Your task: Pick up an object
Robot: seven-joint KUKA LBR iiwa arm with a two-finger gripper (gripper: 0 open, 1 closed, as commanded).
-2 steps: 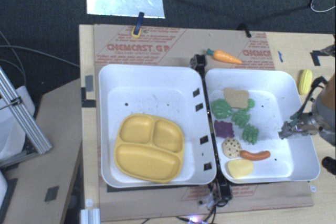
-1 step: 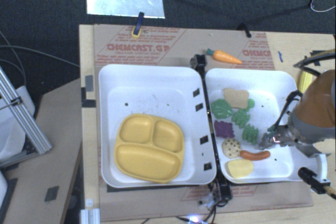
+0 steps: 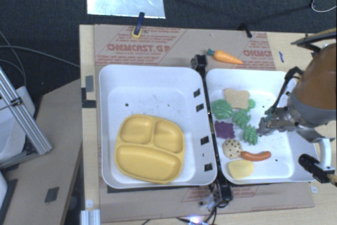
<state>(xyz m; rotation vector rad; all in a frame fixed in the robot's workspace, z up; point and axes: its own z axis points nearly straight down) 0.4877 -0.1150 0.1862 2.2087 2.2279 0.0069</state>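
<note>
The right bin (image 3: 274,79) holds toy food: a tan bread slice (image 3: 236,98), green leafy pieces (image 3: 221,109), another green piece (image 3: 248,134), purple grapes (image 3: 225,128), a speckled cookie (image 3: 231,148), a red sausage (image 3: 256,155) and a pale yellow piece (image 3: 240,169). My gripper (image 3: 265,127) is low in this bin, right of the green pieces and above the sausage. Nothing shows between its dark fingers.
The left bin (image 3: 152,74) carries a yellow divided tray (image 3: 150,148). A toy carrot (image 3: 225,57) lies on the cardboard behind the bins. A black clip (image 3: 199,61) sits at the bins' shared back corner. The arm's orange band (image 3: 318,79) fills the right side.
</note>
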